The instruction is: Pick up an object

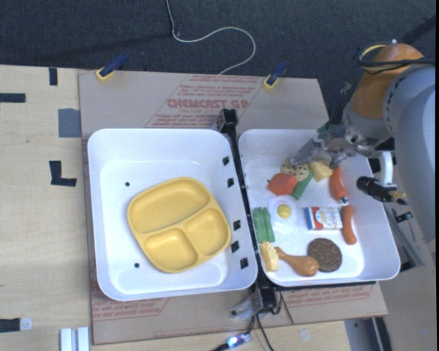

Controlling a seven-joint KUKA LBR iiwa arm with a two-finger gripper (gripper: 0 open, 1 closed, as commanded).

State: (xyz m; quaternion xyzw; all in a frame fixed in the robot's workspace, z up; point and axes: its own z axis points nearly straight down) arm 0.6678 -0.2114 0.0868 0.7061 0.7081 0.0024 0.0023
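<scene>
Reaching into the right bin (373,269), the gripper (307,152) hangs low over the far end of the toy food pile, beside the cheese wedge (320,170) and tomato (282,184) (whether it is open or closed I cannot tell). Nothing looks grasped; next comes settling onto one piece and closing.

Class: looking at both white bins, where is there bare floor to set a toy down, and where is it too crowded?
Free: the left bin around the yellow divided plate, widest along its top and left walls. In the right bin, a bare strip by the top-left corner. Crowded: the rest of the right bin, with toy food from the gripper down to the drumstick and burger patty.
</scene>
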